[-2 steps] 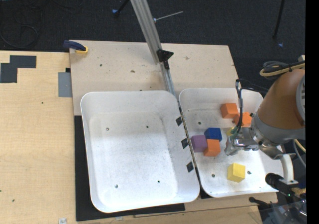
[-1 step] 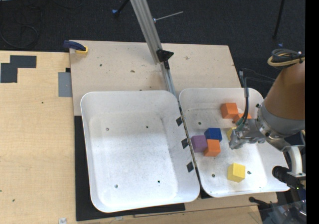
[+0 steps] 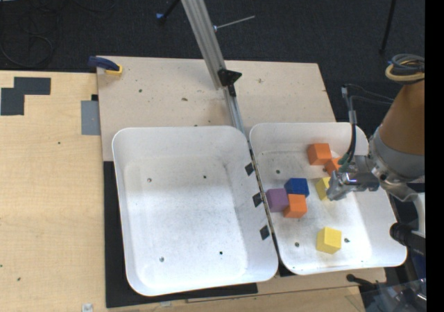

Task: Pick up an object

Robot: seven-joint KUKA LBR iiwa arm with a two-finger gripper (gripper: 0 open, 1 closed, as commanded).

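Note:
The right bin (image 3: 305, 262) holds several small blocks. An orange block (image 3: 320, 153) lies near its back, a blue block (image 3: 297, 186) sits mid-bin with a smaller orange block (image 3: 296, 205) and a purple block (image 3: 277, 199) touching it. A yellow block (image 3: 329, 240) lies toward the front. My gripper (image 3: 336, 186) hangs low over the bin's right-middle, just right of the blue block, over a yellow piece (image 3: 322, 186) that it partly hides. A bit of orange (image 3: 333, 163) shows just behind it.
The left bin (image 3: 139, 165) stands beside the right one, joined by black clips (image 3: 257, 199) on the shared rim. A slanted aluminium bar (image 3: 205, 33) rises behind the bins. The arm's body (image 3: 402, 130) covers the right bin's right rim.

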